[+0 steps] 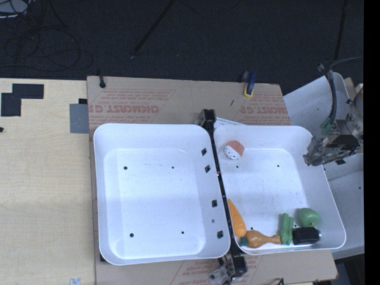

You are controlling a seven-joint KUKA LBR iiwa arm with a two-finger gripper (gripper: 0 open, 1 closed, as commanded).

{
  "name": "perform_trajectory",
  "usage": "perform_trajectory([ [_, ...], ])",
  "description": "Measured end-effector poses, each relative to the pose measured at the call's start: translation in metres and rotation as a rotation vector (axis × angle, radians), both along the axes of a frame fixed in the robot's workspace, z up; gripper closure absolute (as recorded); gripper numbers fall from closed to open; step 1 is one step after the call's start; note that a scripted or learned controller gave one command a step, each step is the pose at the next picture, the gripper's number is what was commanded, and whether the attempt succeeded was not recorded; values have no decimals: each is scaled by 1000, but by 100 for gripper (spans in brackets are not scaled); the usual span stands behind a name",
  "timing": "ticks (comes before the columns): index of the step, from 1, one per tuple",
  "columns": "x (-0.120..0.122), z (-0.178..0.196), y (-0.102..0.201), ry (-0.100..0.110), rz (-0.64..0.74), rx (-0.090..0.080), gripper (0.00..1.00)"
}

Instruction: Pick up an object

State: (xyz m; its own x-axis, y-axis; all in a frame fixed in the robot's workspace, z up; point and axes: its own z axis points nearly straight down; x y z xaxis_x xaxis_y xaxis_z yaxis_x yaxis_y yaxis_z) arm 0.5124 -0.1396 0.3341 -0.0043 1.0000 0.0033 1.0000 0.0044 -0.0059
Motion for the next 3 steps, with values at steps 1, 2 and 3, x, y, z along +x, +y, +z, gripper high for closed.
perform_trajectory([
  [1, -40, -156, 81, 16, 1, 4, 100],
  [2, -26, -147, 149, -2, 2, -1, 100],
  [3, 26, 57, 258, -23, 7, 3, 100],
])
